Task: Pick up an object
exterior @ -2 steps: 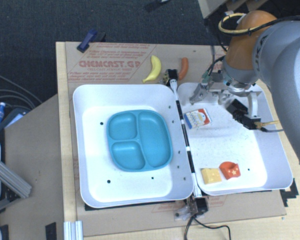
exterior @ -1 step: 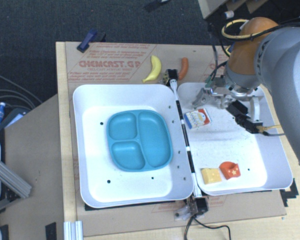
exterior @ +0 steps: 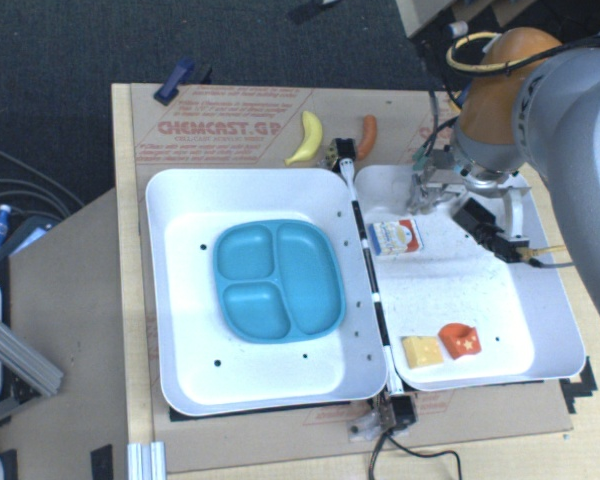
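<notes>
I have the arm (exterior: 540,98) reaching into the right bin (exterior: 540,313) from the far right corner, with the jaws hanging around (exterior: 427,190) near that bin's back wall, and I cannot tell from this slanted view whether they are spread or pressed together; nothing shows between them. The nearest thing to pick is the small carton (exterior: 394,236), white with red and blue print, lying flat just beside the divider where the two bins meet. My worry is that closeness: one side of the carton sits hard by the rim, so a descent there may clip the wall or shove the carton instead of straddling it, and since it lies flat it could slide away as the jaws close. The yellow cheese block (exterior: 422,351) and the red piece (exterior: 461,339) lie close together near the front wall, so going for one risks nudging the other. The middle of the right bin is bare and gives me the best room to travel. The left bin (exterior: 180,298) carries a blue divided plate (exterior: 278,280), and a banana (exterior: 306,138) and a carrot (exterior: 367,135) lie on the counter (exterior: 220,128) behind the bins, well clear of the arm
</notes>
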### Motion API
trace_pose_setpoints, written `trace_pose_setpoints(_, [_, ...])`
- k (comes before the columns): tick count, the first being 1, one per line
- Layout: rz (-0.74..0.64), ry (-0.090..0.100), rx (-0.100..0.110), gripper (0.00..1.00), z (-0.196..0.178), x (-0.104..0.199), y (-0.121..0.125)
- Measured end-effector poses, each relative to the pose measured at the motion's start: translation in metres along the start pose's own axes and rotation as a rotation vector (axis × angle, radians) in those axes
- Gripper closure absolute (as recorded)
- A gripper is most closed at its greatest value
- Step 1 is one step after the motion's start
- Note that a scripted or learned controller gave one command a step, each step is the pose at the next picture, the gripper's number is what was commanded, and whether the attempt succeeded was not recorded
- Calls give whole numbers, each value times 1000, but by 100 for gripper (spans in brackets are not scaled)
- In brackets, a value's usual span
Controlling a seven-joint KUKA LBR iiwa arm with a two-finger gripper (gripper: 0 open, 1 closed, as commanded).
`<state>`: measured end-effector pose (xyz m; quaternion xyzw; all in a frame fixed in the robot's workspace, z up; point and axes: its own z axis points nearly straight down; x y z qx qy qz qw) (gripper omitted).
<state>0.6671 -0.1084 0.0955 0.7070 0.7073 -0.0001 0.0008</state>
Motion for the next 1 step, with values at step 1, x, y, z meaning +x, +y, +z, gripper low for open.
trace_pose_setpoints(1, [0, 0, 0, 0, 0, 0, 0])
